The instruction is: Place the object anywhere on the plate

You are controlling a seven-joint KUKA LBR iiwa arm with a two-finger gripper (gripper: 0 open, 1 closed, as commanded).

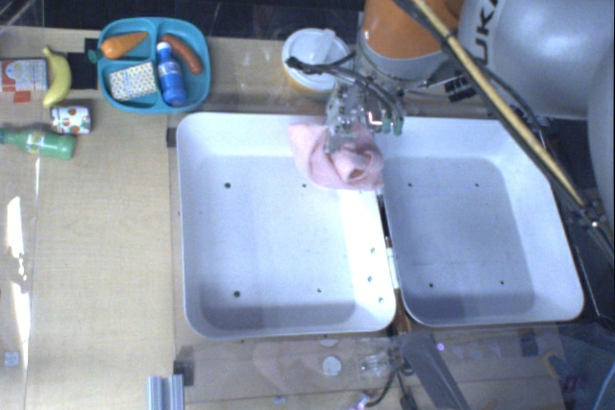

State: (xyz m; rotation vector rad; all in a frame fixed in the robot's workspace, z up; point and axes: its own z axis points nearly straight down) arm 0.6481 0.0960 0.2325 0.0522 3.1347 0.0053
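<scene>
Found the crumpled soft pink cloth (336, 165) at one o'clock in the left shallow white bin (240, 245), against the rim shared with the right white bin (480, 235), directly beneath the two-finger gripper (348, 135). Could not tell the pincer's state. Judged it best to secure the bunched middle, clear the rim, then head for the teal divided plate (204, 62) at ten o'clock on the pale wooden bench (86, 235).

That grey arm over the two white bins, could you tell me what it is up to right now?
The KUKA arm reaches in from the right, and its gripper sits right over a pink cloth-like object at the far edge of the left bin, near the divide with the right bin. Whether it actually grips the object is unclear. A small white and yellow dish stands on the bench behind the bins, so the placing is not yet done.
</scene>
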